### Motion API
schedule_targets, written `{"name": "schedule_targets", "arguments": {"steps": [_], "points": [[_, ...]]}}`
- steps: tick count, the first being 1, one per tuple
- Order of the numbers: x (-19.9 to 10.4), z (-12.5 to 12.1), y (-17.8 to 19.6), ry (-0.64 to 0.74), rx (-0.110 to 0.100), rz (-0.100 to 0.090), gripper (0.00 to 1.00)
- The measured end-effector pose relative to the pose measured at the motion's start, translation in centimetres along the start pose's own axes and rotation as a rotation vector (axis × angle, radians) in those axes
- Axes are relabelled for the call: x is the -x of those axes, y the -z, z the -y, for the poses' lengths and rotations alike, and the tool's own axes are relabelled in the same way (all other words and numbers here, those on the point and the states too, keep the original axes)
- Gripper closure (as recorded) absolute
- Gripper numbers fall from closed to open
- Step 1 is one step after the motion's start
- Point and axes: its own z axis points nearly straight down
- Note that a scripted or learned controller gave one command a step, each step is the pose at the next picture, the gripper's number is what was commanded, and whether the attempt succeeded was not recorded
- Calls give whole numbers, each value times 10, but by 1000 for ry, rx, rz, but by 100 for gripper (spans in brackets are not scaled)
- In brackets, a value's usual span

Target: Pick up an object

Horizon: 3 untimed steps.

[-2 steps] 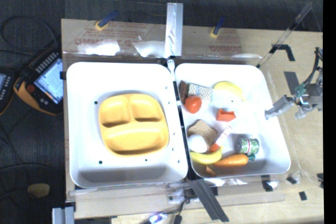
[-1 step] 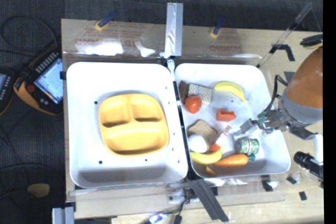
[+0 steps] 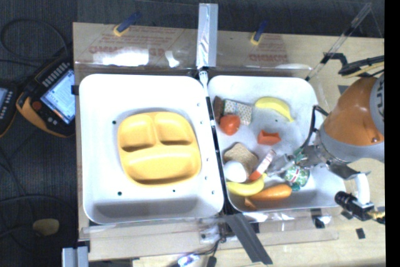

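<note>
My tool (image 3: 299,167) sits low in the right bin (image 3: 306,89), and I cannot tell how it is set. A green-and-white object (image 3: 299,177) touches it; the carrot (image 3: 270,192) and banana (image 3: 245,187) lie just beside.

I can read no text: the red printing on the desk's (image 3: 350,53) back board (image 3: 131,45) is too blurred for me to make out.
</note>
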Motion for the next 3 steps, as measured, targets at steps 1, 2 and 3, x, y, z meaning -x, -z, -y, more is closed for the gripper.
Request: {"name": "schedule_targets", "arguments": {"steps": [1,2,3], "points": [[-7,-45,29,68,-12,-6,0],[-24,-130,-1,-8,2,3,0],[-24,-131,7,-5,0,5,100]]}}
